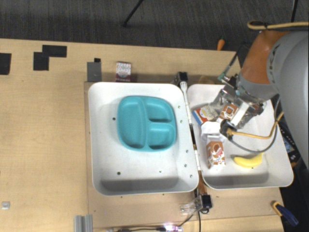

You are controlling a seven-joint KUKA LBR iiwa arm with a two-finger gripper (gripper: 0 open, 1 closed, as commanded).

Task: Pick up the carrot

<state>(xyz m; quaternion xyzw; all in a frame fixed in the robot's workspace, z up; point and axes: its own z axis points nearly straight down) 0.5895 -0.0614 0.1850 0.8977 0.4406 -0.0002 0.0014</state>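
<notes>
1. The left bin (104, 178) holds a teal divided plate (147, 122) at its centre, with bare white floor all round it.
2. The right bin (277, 175) is crowded: small cartons (215, 151) along its left wall, a banana (248, 161) near its front edge.
3. The gripper (231, 114) hangs over the cartons toward the right bin's back; its opening cannot be told.
4. The carrot cannot be made out.

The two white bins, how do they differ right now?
The left bin holds one thing, a teal divided plate lying flat near its middle. The right bin holds several small things: a banana near its front and a small carton beside it. The arm's tool is over the right bin, not the left bin. Both are shallow, white and set side by side.
</notes>
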